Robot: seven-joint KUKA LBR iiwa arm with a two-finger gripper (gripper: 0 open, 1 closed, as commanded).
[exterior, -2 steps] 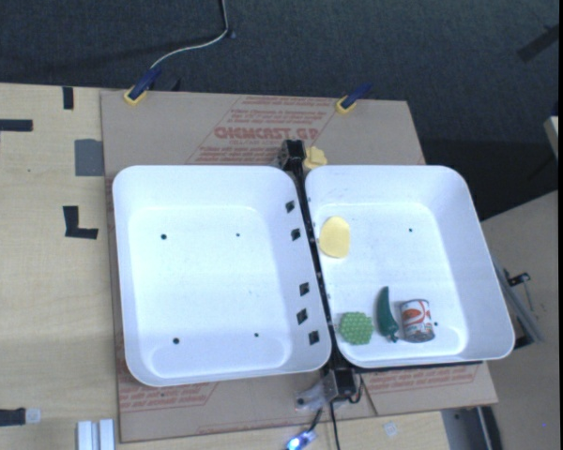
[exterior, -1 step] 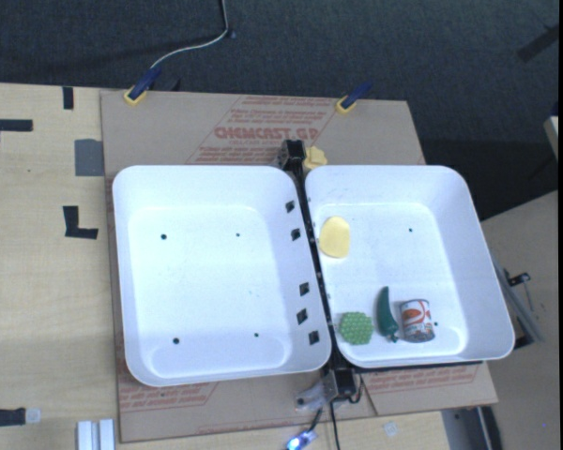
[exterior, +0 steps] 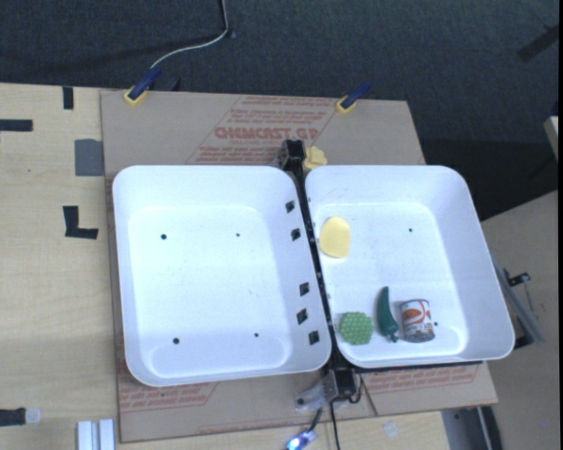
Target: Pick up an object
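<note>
Crowding the green ball (exterior: 356, 326): teal piece (exterior: 386, 312), can (exterior: 416, 320).

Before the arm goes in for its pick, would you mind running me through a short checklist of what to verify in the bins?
1. Things to pick are present: ok. The right bin holds a yellow piece, a green ball, a dark green piece and a small can.
2. An isolated target exists: ok. The yellow piece lies apart from the rest, near the divider side.
3. Clear room around the can: not ok. The dark green piece lies right against it.
4. Green ball away from walls: not ok. It sits close to the bin's front left corner.
5. Can upright or lying: cannot tell.
</note>
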